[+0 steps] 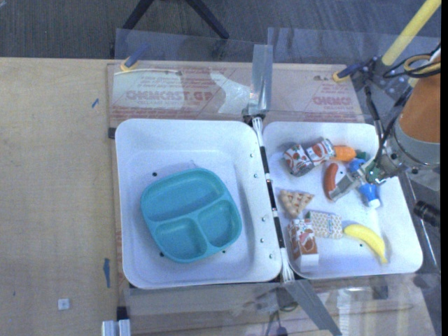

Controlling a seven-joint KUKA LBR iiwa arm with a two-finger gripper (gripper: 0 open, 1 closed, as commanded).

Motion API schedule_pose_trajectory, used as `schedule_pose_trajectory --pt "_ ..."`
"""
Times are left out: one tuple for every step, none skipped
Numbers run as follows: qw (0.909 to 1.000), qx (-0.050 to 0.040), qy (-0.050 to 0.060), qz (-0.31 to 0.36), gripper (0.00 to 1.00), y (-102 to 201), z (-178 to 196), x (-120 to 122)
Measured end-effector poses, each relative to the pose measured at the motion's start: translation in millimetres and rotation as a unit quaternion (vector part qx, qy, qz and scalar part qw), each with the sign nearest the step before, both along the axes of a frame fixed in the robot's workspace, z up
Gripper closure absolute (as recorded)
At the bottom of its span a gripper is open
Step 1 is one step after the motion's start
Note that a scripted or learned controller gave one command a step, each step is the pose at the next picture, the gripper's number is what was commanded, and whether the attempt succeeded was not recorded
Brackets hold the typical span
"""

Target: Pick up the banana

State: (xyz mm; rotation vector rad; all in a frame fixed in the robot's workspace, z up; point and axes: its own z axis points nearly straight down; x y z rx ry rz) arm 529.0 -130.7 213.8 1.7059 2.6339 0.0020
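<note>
Banana [367, 241] looks like a light, stiff, slick toy, so grab across its mid-curve; gripper [348, 185] fingers spread, holding nothing.

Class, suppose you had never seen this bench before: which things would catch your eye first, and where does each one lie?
The teal divided plate stands out, lying alone in the left bin. In the right bin, the yellow banana lies near the front right corner, apart from a clutter of small toy foods. The gripper hangs over the middle of that bin, beside a toy sausage, above the banana in the picture.
</note>
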Motion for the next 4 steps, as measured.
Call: schedule_pose_trajectory --pt "0.9991 -0.0009 0.0 0.043 0.0 -93.7 -52.7 48.7" --pt "0.9945 -0.0008 -0.001 0.105 0.0 -91.2 -125.8 116.7" --pt "0.9986 0.0005 -0.001 0.052 0.0 2.8 -125.7 114.9" --pt "0.9998 0.0 0.0 0.019 0.0 81.9 -27.7 138.7"
